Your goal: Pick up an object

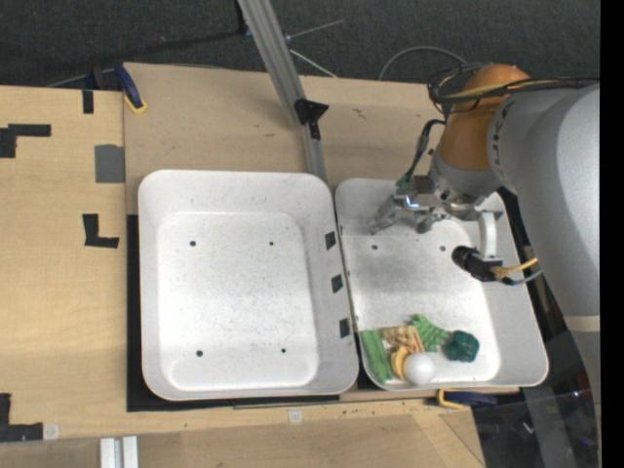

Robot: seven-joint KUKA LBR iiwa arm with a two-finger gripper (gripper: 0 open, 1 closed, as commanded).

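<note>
Jaws (402, 214) are hanging spread and gripping nothing, we are seeing — well apart from the white ball (421, 368) lying in the right bin (517, 320).

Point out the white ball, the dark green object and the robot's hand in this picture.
white ball (420, 368), camera view, middle of its top.
dark green object (462, 346), camera view, centre of its body.
hand (407, 213), camera view, between its fingertips, over the right bin's far end.
</note>
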